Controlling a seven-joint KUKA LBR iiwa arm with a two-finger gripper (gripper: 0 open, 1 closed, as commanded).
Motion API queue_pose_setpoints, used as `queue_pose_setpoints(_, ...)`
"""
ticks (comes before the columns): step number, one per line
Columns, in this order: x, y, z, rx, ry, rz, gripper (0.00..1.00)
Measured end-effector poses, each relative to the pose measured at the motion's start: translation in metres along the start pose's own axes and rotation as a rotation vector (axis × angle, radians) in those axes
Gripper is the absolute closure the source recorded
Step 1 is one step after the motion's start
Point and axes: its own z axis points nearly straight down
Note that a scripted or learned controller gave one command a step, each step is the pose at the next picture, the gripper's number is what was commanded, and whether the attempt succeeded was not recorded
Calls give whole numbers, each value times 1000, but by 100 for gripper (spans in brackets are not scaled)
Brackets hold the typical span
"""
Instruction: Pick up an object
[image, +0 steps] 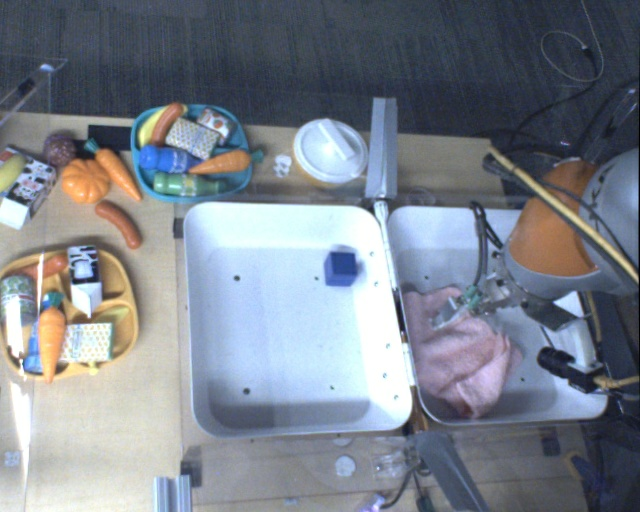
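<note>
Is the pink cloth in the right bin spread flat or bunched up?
Bunched up. The pink cloth lies crumpled in a rumpled heap with folds in the right bin, with the claw at its upper edge.

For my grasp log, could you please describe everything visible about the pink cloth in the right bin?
The pink cloth looks like soft fabric, crumpled in a loose heap, not spread flat. It lies on the floor of the right bin, toward its left wall and front. The arm's tool is at the cloth's upper edge; whether it grips any fabric cannot be told.
</note>
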Motion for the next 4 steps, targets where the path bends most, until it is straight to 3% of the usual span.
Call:
queue_pose_setpoints(1,19,35,-82,15,10,-70,0)
queue_pose_setpoints(2,5,8,8,14,11,-191,0)
queue_pose_setpoints(3,26,17,-83,11,14,-592,0)
queue_pose_setpoints(4,15,15,11,7,8,-289,0)
